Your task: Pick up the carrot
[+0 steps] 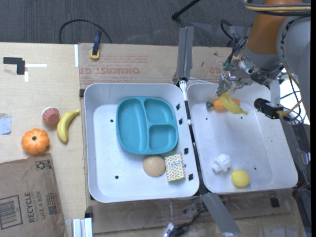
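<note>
Seen from above at a slant: two shallow white bins side by side, left bin (pixel 98 147) and right bin (pixel 269 147). In the left bin, a teal divided plate (pixel 146 124), with a tan round ball (pixel 154 166) and a small patterned box (pixel 175 168) just below it, the box touching the ball's right side. In the right bin, far corner: the carrot (pixel 217 104), orange, lying beside and partly under a yellow banana (pixel 233 104). Directly above those two, the gripper (pixel 226 84), hanging from the grey arm (pixel 291 28) with its orange band; jaw state impossible to tell at this size, nothing visibly between the fingertips. Nearer the front of the same bin, a small white crumpled object (pixel 221 163) and a yellow lemon (pixel 240 178), close together. Out on the bench to the left, well apart from the bins: a second banana (pixel 65 125), a pink cupcake-like object (pixel 50 116) and a small orange pumpkin (pixel 35 141).
</note>
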`<state>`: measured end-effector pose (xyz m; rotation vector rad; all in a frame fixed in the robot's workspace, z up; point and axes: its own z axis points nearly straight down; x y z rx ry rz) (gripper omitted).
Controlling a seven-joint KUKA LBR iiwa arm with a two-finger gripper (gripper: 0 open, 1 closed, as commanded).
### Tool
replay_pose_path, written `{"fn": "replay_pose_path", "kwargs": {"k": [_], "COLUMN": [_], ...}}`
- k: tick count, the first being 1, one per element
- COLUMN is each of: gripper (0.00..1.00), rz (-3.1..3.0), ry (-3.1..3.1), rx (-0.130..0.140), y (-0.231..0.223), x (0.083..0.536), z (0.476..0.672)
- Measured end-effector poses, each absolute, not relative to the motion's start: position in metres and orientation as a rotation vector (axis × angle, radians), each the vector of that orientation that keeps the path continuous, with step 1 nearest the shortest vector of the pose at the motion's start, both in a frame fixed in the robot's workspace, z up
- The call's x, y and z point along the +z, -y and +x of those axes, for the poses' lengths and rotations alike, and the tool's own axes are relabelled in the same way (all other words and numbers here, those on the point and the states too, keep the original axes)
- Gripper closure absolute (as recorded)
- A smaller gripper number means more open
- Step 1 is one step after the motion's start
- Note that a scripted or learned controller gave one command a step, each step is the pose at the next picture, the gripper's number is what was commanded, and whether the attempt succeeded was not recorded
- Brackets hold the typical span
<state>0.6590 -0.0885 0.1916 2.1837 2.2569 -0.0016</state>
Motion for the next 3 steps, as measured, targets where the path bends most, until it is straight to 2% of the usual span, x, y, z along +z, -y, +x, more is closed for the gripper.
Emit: {"fn": "replay_pose_path", "kwargs": {"k": [1, 2, 3], "gripper": [1.0, 1.0, 1.0], "rz": [2.222, 2.212, 2.326], "ry": [-2.223, -2.234, -2.116], "rx": [-0.004, -0.005, -0.006], "y": [0.048, 0.018, -0.012], "x": [0.191, 0.19, 0.19], "z": [0.558, 0.501, 0.477]}}
